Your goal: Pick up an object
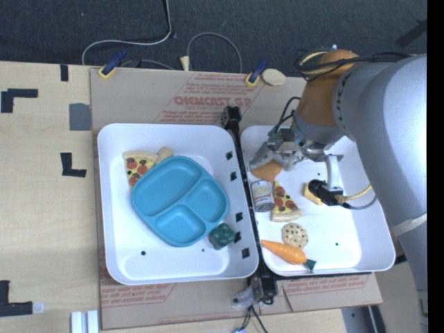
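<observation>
Now hovering low in right bin (pixel 361 255), my gripper (pixel 277 155) over tan bread piece (pixel 267 168), positioned for grab; jaw state unclear, cannot tell. Can (pixel 262 195) just beside.

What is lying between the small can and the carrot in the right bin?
In the camera view, a pizza slice and a round cookie lie between the can and the carrot on the right bin floor.

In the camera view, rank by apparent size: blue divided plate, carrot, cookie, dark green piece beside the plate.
1. blue divided plate, clearly largest
2. carrot
3. cookie and dark green piece: too alike to rank
</observation>
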Available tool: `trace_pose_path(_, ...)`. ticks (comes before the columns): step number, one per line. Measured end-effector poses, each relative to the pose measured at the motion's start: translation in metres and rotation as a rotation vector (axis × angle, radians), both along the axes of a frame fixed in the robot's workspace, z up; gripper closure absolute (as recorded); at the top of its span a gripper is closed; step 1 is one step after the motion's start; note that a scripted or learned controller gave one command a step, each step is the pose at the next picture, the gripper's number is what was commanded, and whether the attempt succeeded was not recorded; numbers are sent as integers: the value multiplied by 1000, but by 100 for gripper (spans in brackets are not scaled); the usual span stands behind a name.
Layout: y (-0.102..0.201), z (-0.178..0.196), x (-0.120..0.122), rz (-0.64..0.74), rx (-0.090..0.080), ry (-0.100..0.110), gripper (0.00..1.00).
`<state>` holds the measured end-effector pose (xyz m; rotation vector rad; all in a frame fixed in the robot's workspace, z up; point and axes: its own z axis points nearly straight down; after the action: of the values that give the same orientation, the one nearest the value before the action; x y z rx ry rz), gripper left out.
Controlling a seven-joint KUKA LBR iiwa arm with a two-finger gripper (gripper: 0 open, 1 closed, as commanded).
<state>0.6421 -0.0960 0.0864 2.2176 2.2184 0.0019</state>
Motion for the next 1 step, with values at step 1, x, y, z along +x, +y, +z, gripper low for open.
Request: trace_pose_path(1,1,0,0,0,0,0,0)
